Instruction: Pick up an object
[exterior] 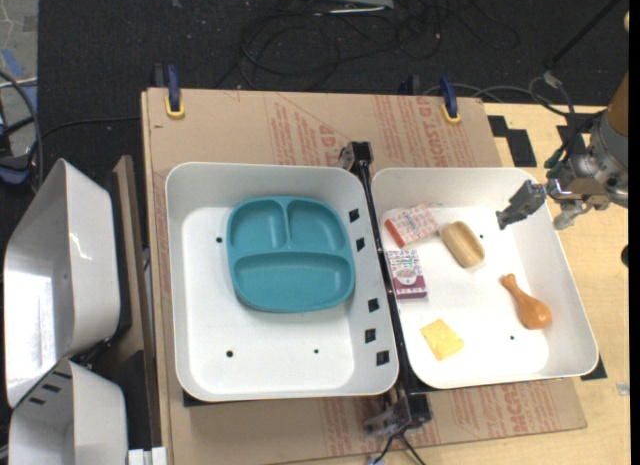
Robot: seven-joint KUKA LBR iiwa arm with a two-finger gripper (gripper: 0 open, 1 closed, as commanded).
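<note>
My gripper (545, 205) hangs spread and empty over the right bin (560, 353); I judge I should centre above the bread roll (463, 244); descend straight; close across its narrow width.

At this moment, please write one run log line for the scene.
end effector: open, above right bin's upper right | held: nothing | nearest: tan bread roll | left bin: teal divided plastic tray

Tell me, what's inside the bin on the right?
In the right bin: a red-and-white packet, a purple carton, a bread roll, an orange drumstick toy and a yellow square. Anything beneath them is hidden.
</note>
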